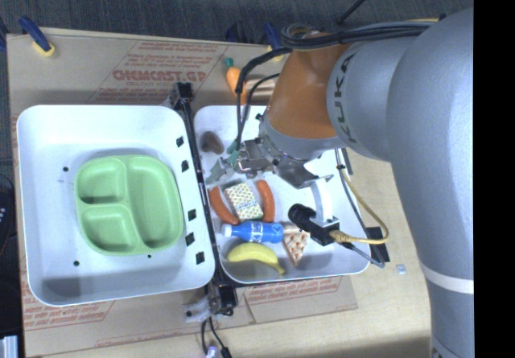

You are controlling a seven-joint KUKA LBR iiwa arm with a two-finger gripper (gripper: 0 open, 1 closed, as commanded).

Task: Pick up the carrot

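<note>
In the camera view, 2 white bins are sitting side by side on a cardboard sheet with red print. The left bin is holding 1 green plate with 3 compartments, lying flat near the bin's middle.

The arm is reaching in from the right and hanging over the right bin, covering much of its far half. The gripper is pointing down into that bin, hovering just above its floor near the left wall. Whether it is open or closed cannot be told, because the wrist is blocking the sight of it. Nothing is showing in its grasp.

The carrot is lying outside both bins, on the cardboard just beyond the right bin's far rim. It is orange with a small green tip, and dark cables are partly crossing in front of it. It is sitting apart from the gripper.

Inside the right bin, a brown lump is resting near the left wall, just beside the gripper. Nearer the camera, 2 orange-red sausages are flanking a checkered block. Below them a blue bottle is lying on its side, a banana is lying along the near wall, and a pizza slice is touching the bottle's right end.
</note>
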